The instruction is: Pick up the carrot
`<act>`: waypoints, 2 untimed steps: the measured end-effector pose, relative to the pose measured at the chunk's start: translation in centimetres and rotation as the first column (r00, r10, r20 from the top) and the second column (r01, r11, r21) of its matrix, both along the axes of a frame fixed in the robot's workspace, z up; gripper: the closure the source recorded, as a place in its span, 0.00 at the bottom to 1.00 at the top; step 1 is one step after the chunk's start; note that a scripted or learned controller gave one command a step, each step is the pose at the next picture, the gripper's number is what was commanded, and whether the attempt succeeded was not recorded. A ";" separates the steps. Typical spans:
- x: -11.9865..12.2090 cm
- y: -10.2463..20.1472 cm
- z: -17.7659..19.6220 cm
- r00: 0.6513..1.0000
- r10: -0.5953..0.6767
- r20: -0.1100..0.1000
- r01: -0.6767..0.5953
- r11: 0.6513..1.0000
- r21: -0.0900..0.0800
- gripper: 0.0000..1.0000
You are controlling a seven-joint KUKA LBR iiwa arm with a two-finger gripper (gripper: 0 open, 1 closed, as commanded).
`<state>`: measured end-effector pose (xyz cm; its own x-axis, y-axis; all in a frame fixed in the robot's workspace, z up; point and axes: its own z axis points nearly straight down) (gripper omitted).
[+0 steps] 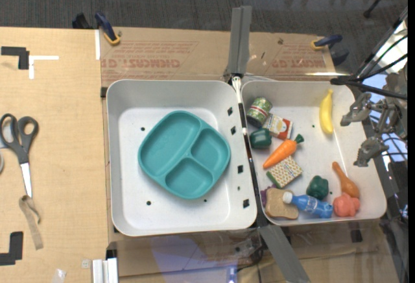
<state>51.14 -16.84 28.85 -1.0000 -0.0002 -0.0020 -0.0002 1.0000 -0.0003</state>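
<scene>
Dark grey carpet fills the top of the frame; below it a light wooden bench [52,165] carries two shallow white bins side by side on brown cardboard [168,54]. The left bin [120,165], centre frame, holds a teal divided plate [185,154]. The right bin [369,184] holds the clutter.

The carrot [281,150] lies tilted in the middle of the right bin, green top up and to the right, tip down-left. Just above it: a small red-and-white carton [279,126] and a green can [260,110]. A dark green pepper [260,139] sits to its left. Just below it, a cracker-like square [284,172]. Further down: a bread slice [281,205], a blue bottle [310,204], a second green piece [317,187], an orange-pink drumstick shape [345,179]. A banana [326,113] stands along the upper right.

My pincer [368,129] hangs at the right edge of the frame, over the bin's right rim, well apart from the carrot. Whether it is wide or narrow I cannot tell. Nothing visible in it.

Scissors [21,145] lie at far left on the bench.
</scene>
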 end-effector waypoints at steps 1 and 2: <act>2.1 5.9 -9.0 0.971 -0.241 -0.002 0.241 0.971 0.000 0.00; 4.5 7.0 -19.1 0.960 -0.279 0.009 0.279 0.960 0.002 0.00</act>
